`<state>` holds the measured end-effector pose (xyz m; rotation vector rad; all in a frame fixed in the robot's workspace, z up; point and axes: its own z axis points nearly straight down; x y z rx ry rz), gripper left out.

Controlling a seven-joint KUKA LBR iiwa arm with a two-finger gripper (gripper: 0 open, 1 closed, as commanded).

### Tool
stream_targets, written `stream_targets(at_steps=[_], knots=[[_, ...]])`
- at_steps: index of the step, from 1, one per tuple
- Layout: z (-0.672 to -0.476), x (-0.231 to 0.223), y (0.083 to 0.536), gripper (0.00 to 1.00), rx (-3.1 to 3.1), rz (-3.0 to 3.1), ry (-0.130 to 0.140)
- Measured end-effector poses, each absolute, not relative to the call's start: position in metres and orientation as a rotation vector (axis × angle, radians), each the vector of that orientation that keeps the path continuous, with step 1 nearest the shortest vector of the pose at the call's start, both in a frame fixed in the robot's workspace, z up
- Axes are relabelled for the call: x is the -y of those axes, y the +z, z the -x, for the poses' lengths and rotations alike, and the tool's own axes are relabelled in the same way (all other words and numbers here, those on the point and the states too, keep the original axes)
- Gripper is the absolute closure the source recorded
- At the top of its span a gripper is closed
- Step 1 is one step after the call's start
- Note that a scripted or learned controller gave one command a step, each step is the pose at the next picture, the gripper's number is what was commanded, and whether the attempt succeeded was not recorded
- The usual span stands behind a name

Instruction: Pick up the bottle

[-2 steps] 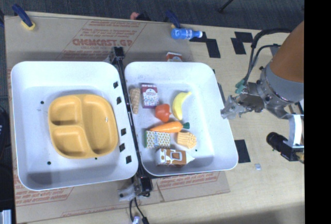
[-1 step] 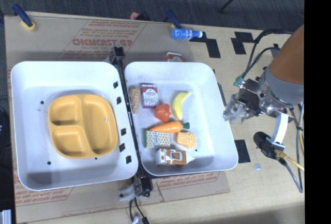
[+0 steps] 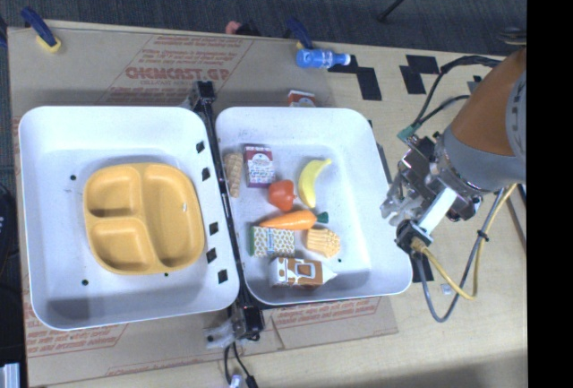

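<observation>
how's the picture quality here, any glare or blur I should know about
Camera view: even, soft lighting; the white bins look bright but keep their detail; the small items are soft, labels unreadable; the gripper at the right bin's edge is slightly blurred, with faint shadows beneath the yellow tray.

Glossy yellow plastic tray [image 3: 143, 218]

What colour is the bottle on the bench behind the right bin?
Blue, with a lighter cap end; the bottle lies on its side, seen in the camera view.
</observation>
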<state>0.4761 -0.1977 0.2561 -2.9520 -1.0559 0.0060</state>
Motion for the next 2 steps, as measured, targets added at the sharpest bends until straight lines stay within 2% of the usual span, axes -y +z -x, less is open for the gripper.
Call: stream_targets(at_steps=[2], knots=[[-0.4753, 0.2103, 0.2353, 1.0, 0.647, 3.063, 0.012]])
